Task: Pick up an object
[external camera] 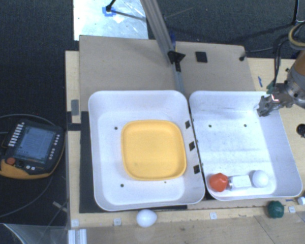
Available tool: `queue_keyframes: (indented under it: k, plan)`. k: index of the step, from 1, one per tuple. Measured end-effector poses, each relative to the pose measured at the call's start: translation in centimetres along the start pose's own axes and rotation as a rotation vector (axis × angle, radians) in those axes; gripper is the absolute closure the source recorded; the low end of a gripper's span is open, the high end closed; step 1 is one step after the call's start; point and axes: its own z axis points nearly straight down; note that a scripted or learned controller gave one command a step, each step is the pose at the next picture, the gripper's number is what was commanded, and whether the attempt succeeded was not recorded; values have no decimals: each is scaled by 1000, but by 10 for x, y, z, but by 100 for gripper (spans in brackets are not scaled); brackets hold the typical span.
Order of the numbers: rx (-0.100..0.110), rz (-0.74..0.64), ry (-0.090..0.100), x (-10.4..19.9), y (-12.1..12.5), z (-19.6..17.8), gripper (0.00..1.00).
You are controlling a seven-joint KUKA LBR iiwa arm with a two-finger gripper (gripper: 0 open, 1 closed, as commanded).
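Arm [302, 67], cut off by the right edge, with its gripper [268, 104] over the upper right rim of the right bin [234, 136]; whether the gripper is wide or narrow cannot be told, and nothing shows between its tips. Along the bin's lower wall lie a red ball [218, 182], a white block [240, 182] and a white ball [260, 178]. Left bin [104, 136] holds a yellow plate [154, 149]. Pendant [29, 147] on the floor at left; its screen text is illegible.
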Motion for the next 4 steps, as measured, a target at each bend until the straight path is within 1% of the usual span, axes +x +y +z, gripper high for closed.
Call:
queue_keyframes:
  k: [1, 2, 3, 4]
  plan:
    - [-1, 0, 0, 1, -4, -62, 100]
    - [4, -3, 2, 50, -7, -69, 100]
    - [5, -3, 2, 98, -9, -56, 100]
    - [4, -4, 3, 151, -20, -61, 100]
